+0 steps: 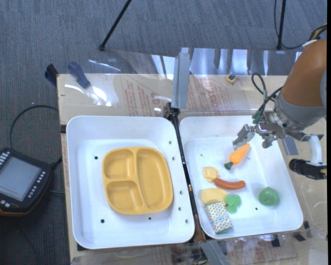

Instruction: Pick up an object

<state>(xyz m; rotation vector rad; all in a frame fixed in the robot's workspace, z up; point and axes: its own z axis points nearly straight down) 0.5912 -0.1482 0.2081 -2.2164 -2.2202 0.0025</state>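
The gripper [252, 138] is open above the right bin [298, 214], just over the toy carrot [239, 154]. That bin also holds a sausage [229, 184], a green ball [268, 196] and a small box [219, 217]. The left bin [77, 203] holds a yellow tray [137, 179].

- Carrot [239, 154]: orange body, green top. Lies tilted in the upper middle of the right bin [207, 130], green end pointing lower left, right of frame centre.
- Sausage [230, 184]: red-orange, elongated. Lies roughly horizontal, below the carrot.
- Yellow piece [210, 173]: small, rounded, just upper left of the sausage.
- Yellow block [213, 196]: pale, wedge-like, below the sausage at the bin's lower left.
- Green leafy piece [233, 201]: small, just right of the yellow block.
- Packet [219, 217]: rectangular, patterned, pale. Lies at the bin's bottom left, below the block.
- Green ball [268, 196]: round, apart from the others, lower right of the bin.
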